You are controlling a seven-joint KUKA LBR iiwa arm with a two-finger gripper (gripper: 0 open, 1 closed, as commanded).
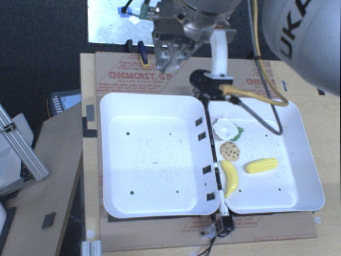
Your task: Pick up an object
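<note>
Open floor is offered across the left bin point(154, 159). In the right bin point(295, 159), the 9 o'clock side is crowded by cookie point(230, 151), banana point(230, 177) and corn point(261, 165); room is left toward 3 o'clock.

I work from one fixed camera, set above the bench point(88, 81) and tilted down at a slant, so the near edge lies at the bottom of my picture and the far edge at the top. It stands close enough that the left bin point(154, 159) and the right bin point(287, 188) — side by side — take up most of the frame. The arm point(306, 25) reaches in from the right, its grey shell large and near the lens, with the gripper point(170, 65) at top centre, over the bench's far edge.
</note>
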